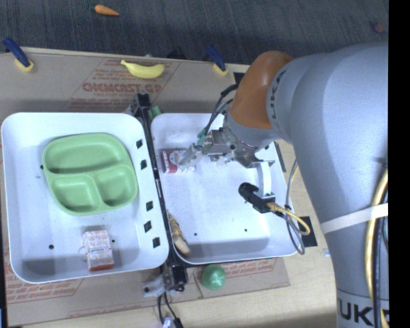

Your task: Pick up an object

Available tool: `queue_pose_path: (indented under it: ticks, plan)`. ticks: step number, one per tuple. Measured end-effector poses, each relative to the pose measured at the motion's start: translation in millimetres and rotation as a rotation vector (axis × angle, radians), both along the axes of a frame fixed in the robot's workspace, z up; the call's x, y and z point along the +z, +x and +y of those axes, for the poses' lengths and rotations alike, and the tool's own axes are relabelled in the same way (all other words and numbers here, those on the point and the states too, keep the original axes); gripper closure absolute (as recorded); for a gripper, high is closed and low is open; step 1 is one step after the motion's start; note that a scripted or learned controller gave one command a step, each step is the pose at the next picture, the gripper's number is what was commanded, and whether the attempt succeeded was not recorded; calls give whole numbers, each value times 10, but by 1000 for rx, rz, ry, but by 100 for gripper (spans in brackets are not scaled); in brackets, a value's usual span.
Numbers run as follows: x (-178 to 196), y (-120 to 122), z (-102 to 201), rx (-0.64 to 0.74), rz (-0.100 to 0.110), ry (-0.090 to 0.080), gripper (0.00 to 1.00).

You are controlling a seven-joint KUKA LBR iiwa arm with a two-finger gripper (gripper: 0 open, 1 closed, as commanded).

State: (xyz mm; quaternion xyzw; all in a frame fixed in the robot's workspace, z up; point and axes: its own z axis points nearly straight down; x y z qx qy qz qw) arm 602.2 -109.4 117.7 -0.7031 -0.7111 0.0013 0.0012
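A small red and white can-like object (pixel 172 161) lies near the left wall of the right bin (pixel 219 248). My gripper (pixel 189 156) is low in that bin, right against the object's right side, and its tip overlaps the object. The grey arm with the orange band (pixel 256 91) covers the bin's upper right part. Whether the object is held cannot be made out.
The left bin (pixel 14 183) holds a green divided plate (pixel 89 171) and a small red and white carton (pixel 98 249). A tan item (pixel 178 239) lies at the right bin's front left corner. A green ball (pixel 213 276) and a yellow banana (pixel 143 67) lie outside the bins.
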Motion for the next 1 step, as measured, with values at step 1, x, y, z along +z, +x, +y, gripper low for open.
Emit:
queue_pose_path:
  ticks: [1]
  plan:
    - [-264,-673,94,-5,1,1,0]
